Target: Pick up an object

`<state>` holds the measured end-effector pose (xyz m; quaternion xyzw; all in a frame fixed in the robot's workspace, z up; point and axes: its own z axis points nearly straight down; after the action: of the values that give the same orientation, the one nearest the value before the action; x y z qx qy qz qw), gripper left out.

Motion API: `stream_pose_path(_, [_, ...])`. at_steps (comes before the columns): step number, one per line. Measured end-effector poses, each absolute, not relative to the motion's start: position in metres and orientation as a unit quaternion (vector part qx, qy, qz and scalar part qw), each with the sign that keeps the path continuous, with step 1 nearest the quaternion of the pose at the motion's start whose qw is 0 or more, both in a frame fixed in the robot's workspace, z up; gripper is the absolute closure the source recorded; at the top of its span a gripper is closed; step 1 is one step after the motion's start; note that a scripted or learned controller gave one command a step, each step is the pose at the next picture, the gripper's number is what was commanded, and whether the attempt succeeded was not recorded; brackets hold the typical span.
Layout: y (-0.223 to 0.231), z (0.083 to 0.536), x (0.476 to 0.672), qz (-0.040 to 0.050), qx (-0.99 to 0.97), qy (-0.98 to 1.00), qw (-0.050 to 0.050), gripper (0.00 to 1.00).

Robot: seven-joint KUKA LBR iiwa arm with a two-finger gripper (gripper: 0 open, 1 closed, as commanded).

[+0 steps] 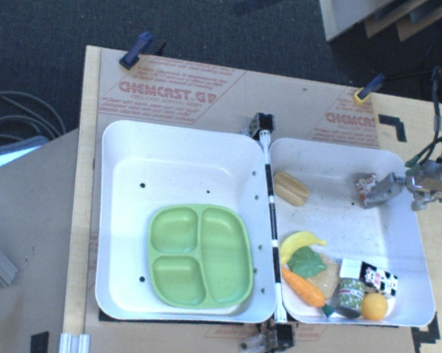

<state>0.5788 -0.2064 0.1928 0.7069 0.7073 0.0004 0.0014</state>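
Nearest the lens, low in the camera view: a cluster of toy food packed into the front corner of the right bin point(407, 236) — carrot point(304, 287), green leafy piece point(307, 263), banana point(299, 242), a small can point(349, 293), an orange ball point(375, 307), a black-and-white carton point(378, 278). All touching or nearly so. Farther back, alone near the divider, a tan bread roll point(290, 189). In the left bin point(121, 199), a green divided plate point(199, 254).

Gripper point(370, 189) low at the back of the right bin, well apart from the cluster and from the roll. Cannot tell whether the jaws are open or closed; too small and blurred. Nothing visibly between them.

Likely trouble from here:
- Closing on bare bin floor, given nothing close underneath.
- In the cluster, pinching two items at once, or nudging one and scattering the rest.
- Round, smooth pieces like the ball or can rolling out of a grip.
- Catching the bin wall when reaching into that tight corner.

Roll probably the safest target, being isolated.
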Motion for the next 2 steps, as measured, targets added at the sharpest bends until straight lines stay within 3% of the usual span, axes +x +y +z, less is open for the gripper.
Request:
stream_pose_path(1, [-0.195,0.110,0.662,-0.0001,0.707,0.708,0.000,0.00])
stream_pose_path(2, [-0.197,0.085,0.647,-0.0005,0.707,0.707,-0.001,0.00])
